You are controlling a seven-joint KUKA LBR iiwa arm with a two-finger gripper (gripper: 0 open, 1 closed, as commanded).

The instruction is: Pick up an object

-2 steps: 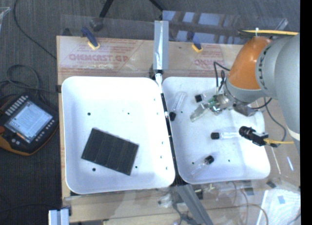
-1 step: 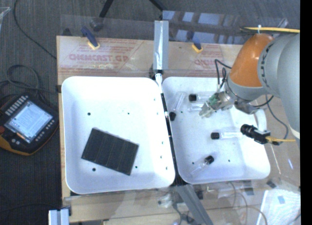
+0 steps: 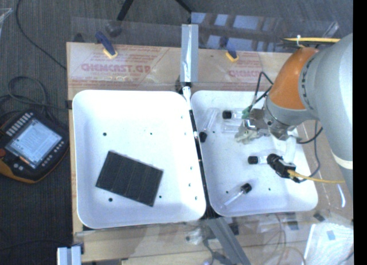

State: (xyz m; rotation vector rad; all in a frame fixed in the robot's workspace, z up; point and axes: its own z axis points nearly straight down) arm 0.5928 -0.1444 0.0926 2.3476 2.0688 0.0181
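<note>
Arm's in over the right bin (image 3: 298,201), gripper (image 3: 252,129) low in its upper-middle w/ something clear and pale at the tip, but can't tell how wide the jaws stand or whether they've got hold of anything. Nearest loose pick looks like the small black cap (image 3: 253,159), just below the gripper toward frame bottom; the clear pen-like tube (image 3: 237,195) lies further down, long axis slanting lower-left to upper-right. Dark flat panel (image 3: 129,178) sits well apart in the left bin (image 3: 92,100), so prob. not the target.

One fixed camera looked down at a slant on the table (image 3: 80,63), both bins side by side.
</note>
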